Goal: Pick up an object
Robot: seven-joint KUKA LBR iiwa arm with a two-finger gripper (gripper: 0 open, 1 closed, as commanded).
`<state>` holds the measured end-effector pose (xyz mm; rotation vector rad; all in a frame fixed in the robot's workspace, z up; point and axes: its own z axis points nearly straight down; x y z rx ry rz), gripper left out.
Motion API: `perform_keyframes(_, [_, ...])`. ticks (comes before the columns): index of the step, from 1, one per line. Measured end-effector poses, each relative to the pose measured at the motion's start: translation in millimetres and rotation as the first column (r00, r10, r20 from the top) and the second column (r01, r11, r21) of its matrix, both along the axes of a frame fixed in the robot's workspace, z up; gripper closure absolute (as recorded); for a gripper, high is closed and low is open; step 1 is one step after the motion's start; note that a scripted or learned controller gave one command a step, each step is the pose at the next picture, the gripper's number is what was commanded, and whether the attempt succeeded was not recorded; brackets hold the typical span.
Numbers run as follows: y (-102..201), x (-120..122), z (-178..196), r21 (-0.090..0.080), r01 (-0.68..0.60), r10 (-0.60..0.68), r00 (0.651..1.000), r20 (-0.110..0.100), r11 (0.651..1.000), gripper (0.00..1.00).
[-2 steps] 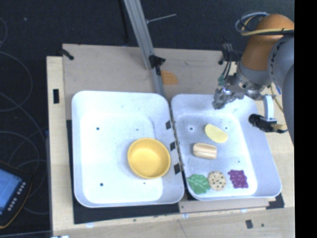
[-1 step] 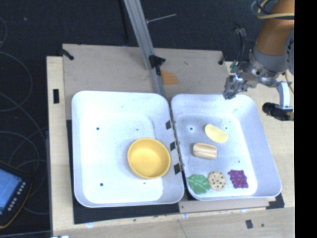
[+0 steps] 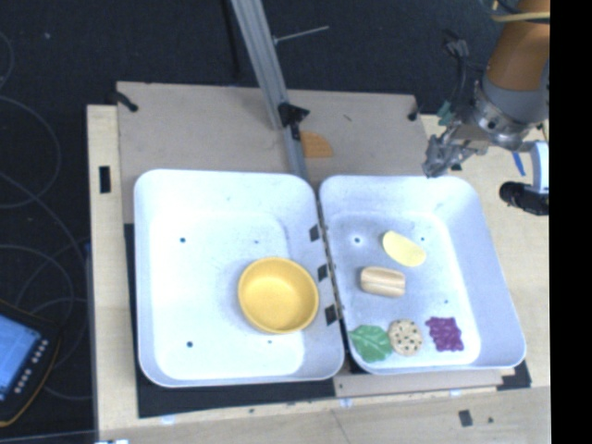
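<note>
Gripper [image 3: 437, 163] hangs above far rim of right bin [image 3: 481, 248], nothing seen between fingers. Right bin holds pale yellow chip-like piece [image 3: 404, 248], bread roll [image 3: 382, 281] just below it, then near front wall green leaf [image 3: 371, 342], cookie [image 3: 405, 337], purple grape bunch [image 3: 445, 333] in row. Left bin [image 3: 185, 211] holds yellow bowl [image 3: 277, 295], upright, near divider.

Setting: robotics lab bench. Evidence: plywood bench [image 3: 106, 248] on dark floor; two white bins [image 3: 166, 202] side by side; industrial arm [image 3: 513, 63]; aluminium mast [image 3: 264, 63]; loose cables [image 3: 28, 183]; control pendant [image 3: 18, 354] at lower left.
</note>
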<state>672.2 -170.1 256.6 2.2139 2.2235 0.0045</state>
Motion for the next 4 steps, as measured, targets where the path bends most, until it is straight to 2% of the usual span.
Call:
perform_keyframes(1, [48.6, -5.4, -12.1, 0.001, -0.001, 0.001, 1.0, -0.005, 1.0, 1.0])
perform_keyframes(4, [187.9, -42.9, -18.1, 0.002, -0.003, 0.003, 1.0, -0.005, 1.0, 1.0])
